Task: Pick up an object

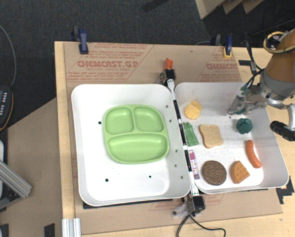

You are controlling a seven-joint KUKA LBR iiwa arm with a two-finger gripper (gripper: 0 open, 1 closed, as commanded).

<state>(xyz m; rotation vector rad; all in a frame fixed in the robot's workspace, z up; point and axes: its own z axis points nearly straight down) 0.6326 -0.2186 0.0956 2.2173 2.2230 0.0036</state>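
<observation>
Cardboard covers the table [63,132] under two white bins. Nearest in the right bin [271,179] lie a brown cookie [214,172] and cracker [239,172], then a sausage [253,153], toast [211,135] and green broccoli [244,126]. Farther, the fingers [241,104] hang over bare bin floor, holding nothing; their spread I cannot tell.

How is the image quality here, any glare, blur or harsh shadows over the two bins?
Camera view: even, soft light; the green plate and bread slice are sharp; white bin floor is bright, nearly washed out; the gripper looks slightly soft, casting only a faint shadow; lettering on the board stays readable.
</observation>
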